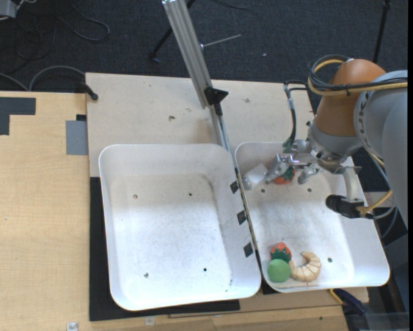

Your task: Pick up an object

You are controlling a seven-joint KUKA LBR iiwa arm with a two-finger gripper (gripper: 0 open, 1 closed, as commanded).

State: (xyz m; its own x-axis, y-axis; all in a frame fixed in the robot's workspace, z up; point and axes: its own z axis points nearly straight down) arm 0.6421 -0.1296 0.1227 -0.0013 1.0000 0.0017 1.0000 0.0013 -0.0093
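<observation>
Red object (pixel 283 178) partly hidden beneath end effector (pixel 286 174), grip state unclear, right bin (pixel 371 267).

Even, bright overhead light, soft faint shadows inside the two white bins (pixel 168 233), mild glare washing out the left bin's floor, dark carpeted floor (pixel 109 26) underexposed at top, slight softness throughout, gripper (pixel 283 172) area blurred and low in detail

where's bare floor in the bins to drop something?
Left bin: bare floor from rim to divider. Right bin: a bare middle strip between the gripper at its far end and the near-edge cluster of green ball, red piece and croissant-shaped toy. Both ends are crowded.
</observation>
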